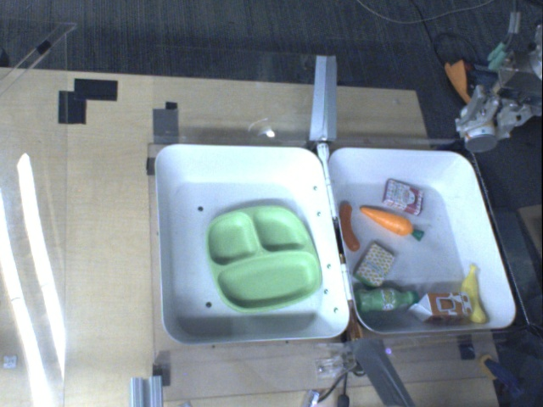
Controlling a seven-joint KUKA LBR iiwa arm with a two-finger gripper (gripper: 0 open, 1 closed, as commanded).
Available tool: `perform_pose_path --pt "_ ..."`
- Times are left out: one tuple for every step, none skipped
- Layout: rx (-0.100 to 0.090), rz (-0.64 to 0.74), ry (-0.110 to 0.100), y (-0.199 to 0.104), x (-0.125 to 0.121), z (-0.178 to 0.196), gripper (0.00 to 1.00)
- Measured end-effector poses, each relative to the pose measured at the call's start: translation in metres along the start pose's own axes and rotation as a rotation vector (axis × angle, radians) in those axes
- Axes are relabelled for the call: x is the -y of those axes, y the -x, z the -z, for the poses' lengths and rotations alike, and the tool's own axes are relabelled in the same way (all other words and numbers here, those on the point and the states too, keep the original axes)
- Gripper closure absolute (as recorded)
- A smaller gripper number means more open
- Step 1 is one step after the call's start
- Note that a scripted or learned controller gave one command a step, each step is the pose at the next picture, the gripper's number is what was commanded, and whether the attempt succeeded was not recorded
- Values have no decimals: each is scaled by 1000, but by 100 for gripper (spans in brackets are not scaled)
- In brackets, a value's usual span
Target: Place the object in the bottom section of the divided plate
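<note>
While the gripper (pixel 477 131) waits upper right, finger state indiscernible, no object is selected; the green divided plate (pixel 264 257) awaits.

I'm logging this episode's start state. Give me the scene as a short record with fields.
left bin: white, holds the green divided plate
plate sections: two small at the top, one large at the bottom, none holding anything
right bin: white, holds the carrot, sausage, green bottle, banana, red-and-white packet, patterned packet, small carton
hand: beyond the right bin's top right corner, holding nothing visible
task status: not started
</note>
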State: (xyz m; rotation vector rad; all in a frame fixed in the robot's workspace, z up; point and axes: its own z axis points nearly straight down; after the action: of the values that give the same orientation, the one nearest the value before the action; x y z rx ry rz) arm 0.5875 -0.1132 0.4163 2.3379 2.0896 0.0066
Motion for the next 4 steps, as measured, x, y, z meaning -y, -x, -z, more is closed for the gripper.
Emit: perform_pose_path --pt "-1 -123 -6 -33 50 -168 100" --pt "-1 20 -4 -42 66 -168 100" --pt "-2 17 -6 -119 54 -215 100" --pt "-2 128 -7 -202 126 -231 100"
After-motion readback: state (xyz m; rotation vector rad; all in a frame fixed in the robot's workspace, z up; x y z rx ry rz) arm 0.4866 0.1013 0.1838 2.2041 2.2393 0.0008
